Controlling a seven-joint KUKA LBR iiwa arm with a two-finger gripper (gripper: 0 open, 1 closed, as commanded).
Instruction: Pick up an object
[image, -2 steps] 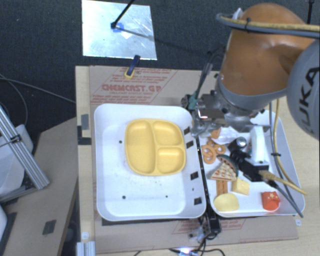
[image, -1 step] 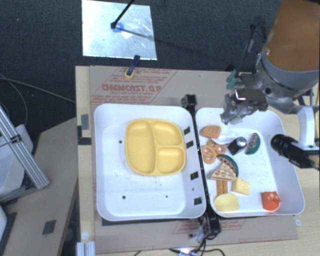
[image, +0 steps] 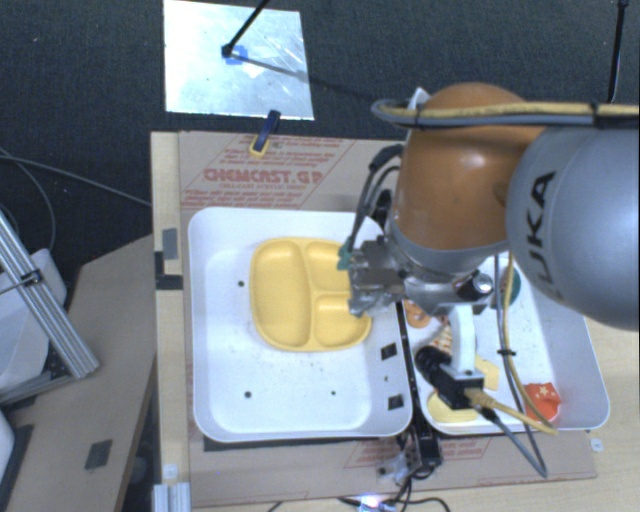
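Gripper (image: 362, 290) over the right edge of the left white bin (image: 215, 400); whether it is parted or closed cannot be told. The yellow compartmented plastic tray (image: 295, 295) lies just left of it, near the bin's centre

Arm-hidden right bin (image: 590, 400) contents

From my feed, I see the left bin (image: 230, 400) holding a yellow divided tray (image: 290, 295), lying flat toward its upper middle. The arm (image: 500, 190), grey with its orange band, reaches in from the right and hangs over the seam between the bins, its hand (image: 362, 290) at the tray's right edge. The right bin (image: 590, 400) has a red object (image: 541, 399) near its lower corner. Cardboard (image: 270, 165) lies under both bins on the surface.
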